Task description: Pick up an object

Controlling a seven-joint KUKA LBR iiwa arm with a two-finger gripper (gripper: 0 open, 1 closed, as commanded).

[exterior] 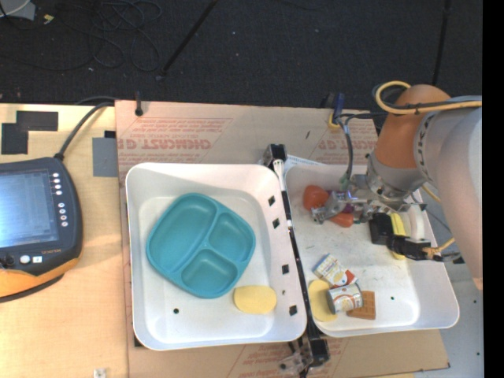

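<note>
So the gripper point(337, 208) is down in the right bin point(441, 309), right up against a red-orange toy point(317, 196) at the far left corner; honestly can't tell if it's gripping it. Nearer in that bin sit a small snack carton point(334, 271), another carton point(345, 298) and a brown cracker point(365, 309). Left bin point(142, 290) has a teal divided plate point(201, 244) and a yellow piece point(254, 299).

Two white bins point(150, 211), one teal plate point(201, 244)
</note>
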